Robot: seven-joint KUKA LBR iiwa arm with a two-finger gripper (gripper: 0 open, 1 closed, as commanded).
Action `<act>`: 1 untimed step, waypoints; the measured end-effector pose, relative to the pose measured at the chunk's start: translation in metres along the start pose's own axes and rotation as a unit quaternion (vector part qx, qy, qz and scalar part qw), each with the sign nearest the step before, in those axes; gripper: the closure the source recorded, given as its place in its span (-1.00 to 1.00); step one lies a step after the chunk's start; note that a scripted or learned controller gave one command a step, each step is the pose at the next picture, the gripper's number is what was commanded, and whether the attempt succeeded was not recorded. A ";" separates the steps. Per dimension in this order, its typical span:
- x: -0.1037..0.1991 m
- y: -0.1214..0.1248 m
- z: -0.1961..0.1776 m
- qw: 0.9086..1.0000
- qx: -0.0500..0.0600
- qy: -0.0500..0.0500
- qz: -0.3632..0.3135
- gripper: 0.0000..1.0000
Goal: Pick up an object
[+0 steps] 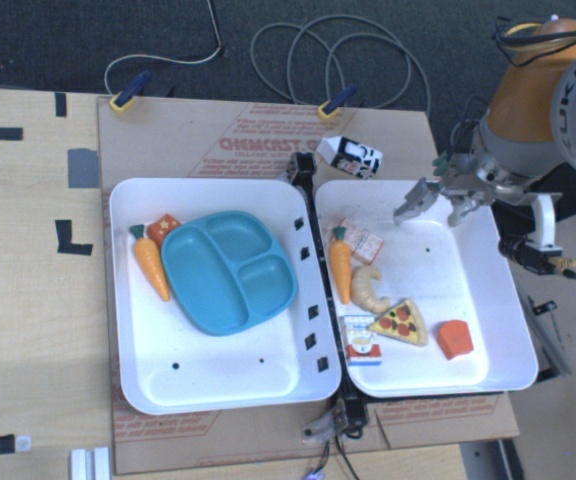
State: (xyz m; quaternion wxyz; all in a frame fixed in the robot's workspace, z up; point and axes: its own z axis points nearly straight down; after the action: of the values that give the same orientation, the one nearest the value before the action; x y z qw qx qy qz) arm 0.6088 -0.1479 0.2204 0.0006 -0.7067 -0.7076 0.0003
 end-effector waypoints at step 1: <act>0.045 0.003 0.078 1.000 0.002 0.000 0.000 -1.00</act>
State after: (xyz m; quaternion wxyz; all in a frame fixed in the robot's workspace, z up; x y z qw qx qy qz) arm 0.6117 -0.1024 0.1428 0.0021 -0.7065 -0.7077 0.0013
